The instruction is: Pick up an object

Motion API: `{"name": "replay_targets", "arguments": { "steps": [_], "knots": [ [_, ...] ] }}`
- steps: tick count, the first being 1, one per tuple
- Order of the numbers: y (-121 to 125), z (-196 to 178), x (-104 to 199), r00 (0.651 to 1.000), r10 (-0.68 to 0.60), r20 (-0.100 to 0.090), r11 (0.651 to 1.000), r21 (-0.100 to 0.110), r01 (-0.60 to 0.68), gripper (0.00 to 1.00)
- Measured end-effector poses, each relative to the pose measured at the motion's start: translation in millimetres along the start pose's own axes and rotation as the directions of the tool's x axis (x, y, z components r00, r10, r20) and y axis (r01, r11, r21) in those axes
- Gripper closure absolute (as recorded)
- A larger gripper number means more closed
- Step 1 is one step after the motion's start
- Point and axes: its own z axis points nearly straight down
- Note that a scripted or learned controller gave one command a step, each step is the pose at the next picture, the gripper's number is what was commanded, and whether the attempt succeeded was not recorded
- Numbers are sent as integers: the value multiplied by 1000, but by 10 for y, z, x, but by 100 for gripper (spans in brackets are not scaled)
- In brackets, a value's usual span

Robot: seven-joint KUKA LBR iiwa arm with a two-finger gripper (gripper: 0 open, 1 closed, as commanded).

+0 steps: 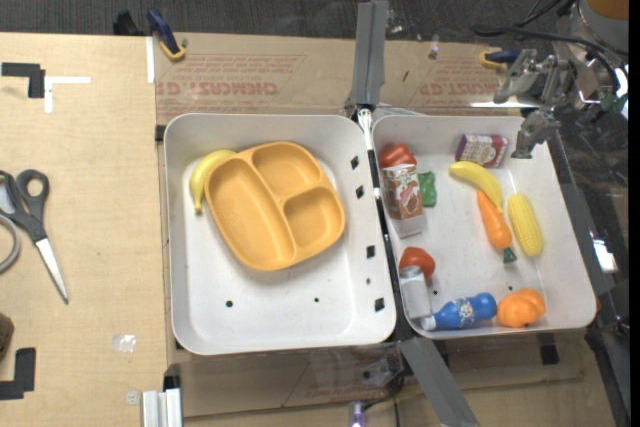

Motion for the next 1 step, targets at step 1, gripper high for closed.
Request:
{"name": "replay_targets", "arguments": {
  "steps": [1],
  "knots": [
    [-56,1402,251,997,81,-1,997,0,-81,0]
  ]
}}
